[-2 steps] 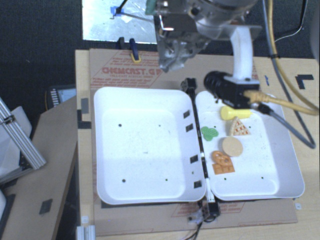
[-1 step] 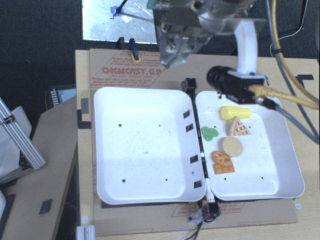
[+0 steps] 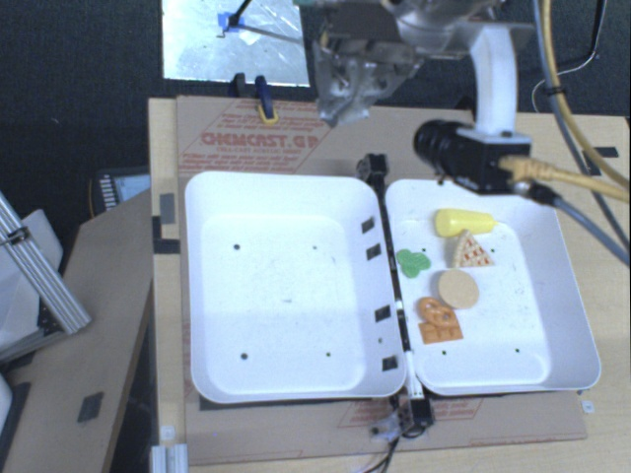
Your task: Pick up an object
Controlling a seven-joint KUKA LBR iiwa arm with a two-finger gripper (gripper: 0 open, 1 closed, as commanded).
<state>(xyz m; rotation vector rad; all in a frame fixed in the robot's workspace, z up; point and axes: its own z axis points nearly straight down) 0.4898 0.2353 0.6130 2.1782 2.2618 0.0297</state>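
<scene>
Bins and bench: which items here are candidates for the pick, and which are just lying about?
Candidates, all in the right bin:
yellow piece
waffle wedge
green piece
tan disc
orange pretzel
Also involved: the hand, raised behind the bins.

Lying about:
left bin
blue-and-yellow clamp
cardboard sheet
</scene>
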